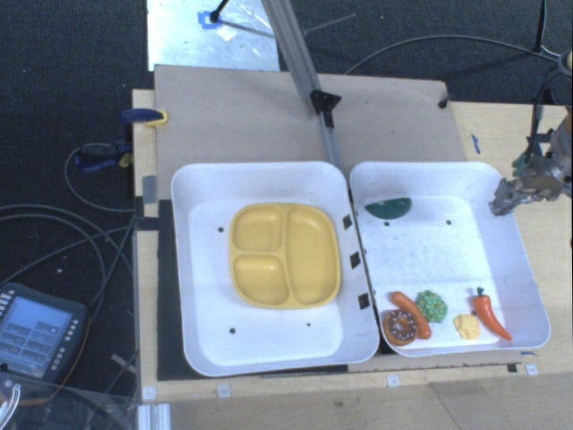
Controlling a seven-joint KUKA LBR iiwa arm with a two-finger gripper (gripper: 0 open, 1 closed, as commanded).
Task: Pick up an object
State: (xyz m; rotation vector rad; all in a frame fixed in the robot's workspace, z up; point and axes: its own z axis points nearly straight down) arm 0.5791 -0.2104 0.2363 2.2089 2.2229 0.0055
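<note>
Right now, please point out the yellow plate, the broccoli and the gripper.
yellow plate [285, 254]: camera view, its centre divider.
broccoli [432, 305]: camera view, middle of its green top.
gripper [503, 199]: camera view, its lower tip.

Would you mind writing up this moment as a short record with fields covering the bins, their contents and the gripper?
left bin: holds a yellow divided plate
right bin: dark green piece near the far wall; along the near wall, doughnut, sausage, broccoli, small yellow piece, orange carrot
gripper: at the right bin's far right rim, apart from every toy
held: nothing seen between the fingers
task state: no object picked up yet
</note>
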